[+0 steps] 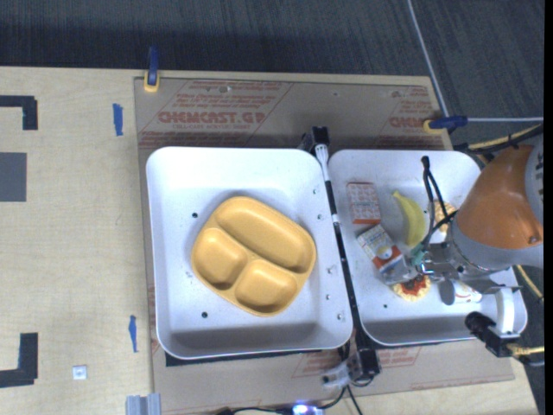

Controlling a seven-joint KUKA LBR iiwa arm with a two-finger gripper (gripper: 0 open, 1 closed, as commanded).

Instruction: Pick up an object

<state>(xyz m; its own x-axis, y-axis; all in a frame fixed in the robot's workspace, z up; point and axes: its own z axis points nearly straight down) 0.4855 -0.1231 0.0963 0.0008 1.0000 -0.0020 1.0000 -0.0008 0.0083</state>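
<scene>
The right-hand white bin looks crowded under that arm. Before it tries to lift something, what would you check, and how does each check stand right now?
1. Tool is down over the right-hand white bin: ok.
2. Things to pick lie there: a yellow banana, a red-and-white printed packet, a small white-and-red carton, a flat round orange-and-red piece: ok.
3. One thing singled out: not ok, they crowd together at the tool.
4. Something between the tool's fingers: cannot tell, the arm hides them.
5. Yellow three-compartment plastic tray lies in the left-hand white bin, away from the arm: ok.
</scene>
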